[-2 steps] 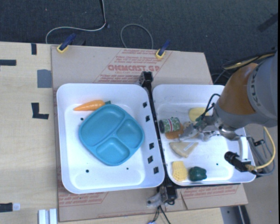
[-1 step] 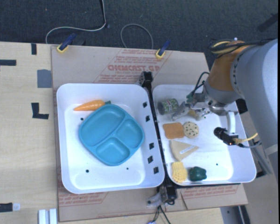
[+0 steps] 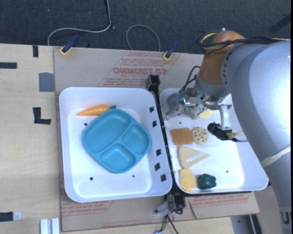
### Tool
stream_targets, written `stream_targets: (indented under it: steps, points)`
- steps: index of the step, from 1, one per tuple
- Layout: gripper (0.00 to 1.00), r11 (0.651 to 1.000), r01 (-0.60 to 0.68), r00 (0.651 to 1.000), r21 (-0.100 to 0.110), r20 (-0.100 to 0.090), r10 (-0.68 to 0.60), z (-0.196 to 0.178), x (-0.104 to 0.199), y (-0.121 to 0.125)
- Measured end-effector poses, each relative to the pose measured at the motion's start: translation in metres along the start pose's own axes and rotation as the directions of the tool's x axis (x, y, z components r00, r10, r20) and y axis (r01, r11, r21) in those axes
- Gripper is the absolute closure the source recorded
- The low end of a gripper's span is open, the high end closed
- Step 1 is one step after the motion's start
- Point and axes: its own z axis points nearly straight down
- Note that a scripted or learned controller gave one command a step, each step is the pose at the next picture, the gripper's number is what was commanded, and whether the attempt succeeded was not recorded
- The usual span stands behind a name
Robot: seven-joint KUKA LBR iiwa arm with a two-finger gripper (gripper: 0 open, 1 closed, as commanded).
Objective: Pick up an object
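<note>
1. Camera view, layout. Two shallow white bins side by side on the bench. In the left bin: a blue divided plate, lying flat, and an orange carrot along its far edge. Touching or merely beside the plate: cannot tell.
2. Camera view, arm. Grey arm in from the right, wrist bent down toward the far end of the right bin.
3. Camera view, tool. Tool low over the far left part of the right bin, near the wall shared with the left bin. Apart or together: cannot tell from this angle. No object visibly carried.
4. Camera view, candidates for the pick, all loose on the right bin's floor:
   - small yellow piece, just beside the tool and partly hidden by it;
   - toast square and cookie, side by side, nearer the camera;
   - cheese wedge, just below those two;
   - yellow ridged piece and dark green piece, next to each other at the near edge.
5. Judgement. Downward pose suggests a top-down grasp attempt at the far end. Nearest candidate: the small yellow piece. Pick not yet achieved.
6. Risk, judged. Little room beside the bin wall; flat items such as the toast square likely hard to grip from above.
</note>
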Motion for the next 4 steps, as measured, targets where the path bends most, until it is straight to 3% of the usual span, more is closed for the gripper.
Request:
stream_targets:
  steps: [1, 2, 3, 4]
  points:
    - [0.0, 1.0, -0.001, 1.0, 0.019, -0.005, 0.001, 0.0, -0.001, 0.006]
    - [0.0, 1.0, -0.002, 1.0, 0.018, -0.004, 0.002, 0.001, 0.0, 0.005]
    - [1.0, 0.999, -0.005, 1.0, 0.033, -0.007, 0.005, -0.006, 0.001, 0.002]
    - [1.0, 0.999, -0.007, 1.0, -0.035, -0.005, 0.007, -0.105, 0.029, -0.04]
